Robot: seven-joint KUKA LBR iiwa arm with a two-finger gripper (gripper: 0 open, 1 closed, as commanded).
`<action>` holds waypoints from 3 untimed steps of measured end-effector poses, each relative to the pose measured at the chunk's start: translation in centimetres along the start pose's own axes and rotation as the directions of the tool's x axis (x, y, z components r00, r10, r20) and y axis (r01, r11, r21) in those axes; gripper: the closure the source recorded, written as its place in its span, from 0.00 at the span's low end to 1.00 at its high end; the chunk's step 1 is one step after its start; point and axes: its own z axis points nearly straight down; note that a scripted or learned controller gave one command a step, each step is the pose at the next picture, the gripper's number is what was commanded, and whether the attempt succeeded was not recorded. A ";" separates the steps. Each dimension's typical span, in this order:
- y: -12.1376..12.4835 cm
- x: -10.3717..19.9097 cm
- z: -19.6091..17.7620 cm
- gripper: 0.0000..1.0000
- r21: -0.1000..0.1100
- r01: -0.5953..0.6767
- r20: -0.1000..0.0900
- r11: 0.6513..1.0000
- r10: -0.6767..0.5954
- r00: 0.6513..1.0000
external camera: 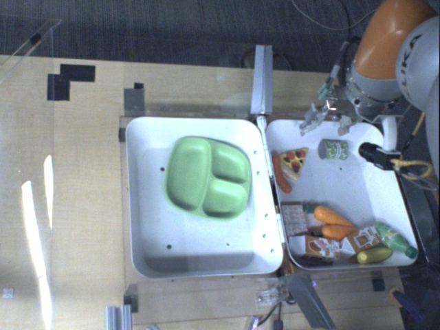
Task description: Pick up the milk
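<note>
Hovering over the far edge of the right bin (pixel 411 215), the gripper (pixel 328 117) shows its two fingers spread apart with nothing between them; they touch no item. The arm (pixel 395 40) (grey, orange band above the wrist) enters from the right.

Surface: a light wooden bench (pixel 69 205) bears two shallow white bins side by side, with a metal rail (pixel 262 81) between them at the far end. Beyond the bench lies dark carpet-like floor (pixel 172 12), with a loose cable (pixel 323 9) on it.

Left bin (pixel 137 246): one green divided tray (pixel 207 176), three compartments.

Right bin, counted:
- one small can (pixel 335 149) lying near the far end, just below the gripper
- one pizza slice (pixel 294 161) beside one reddish sausage-like piece (pixel 280 174) at the left wall
- two carrots (pixel 331 223) near the middle
- one brown-and-white carton, taken as the milk (pixel 363 238), at the near right, well apart from the gripper
- one pickle (pixel 373 255) just beside the carton
- one green bottle (pixel 395 239) in the near right corner
- one flat printed box (pixel 293 218) and one dark packet (pixel 320 247) at the near left
</note>
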 end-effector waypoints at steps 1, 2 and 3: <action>0.2 -4.8 -6.0 0.00 -0.005 0.312 0.004 0.950 -0.312 0.950; 0.4 -7.8 11.6 0.00 -0.005 0.341 0.004 0.940 -0.341 0.940; -5.9 -5.5 11.6 0.00 -0.006 0.284 0.002 0.959 -0.284 0.959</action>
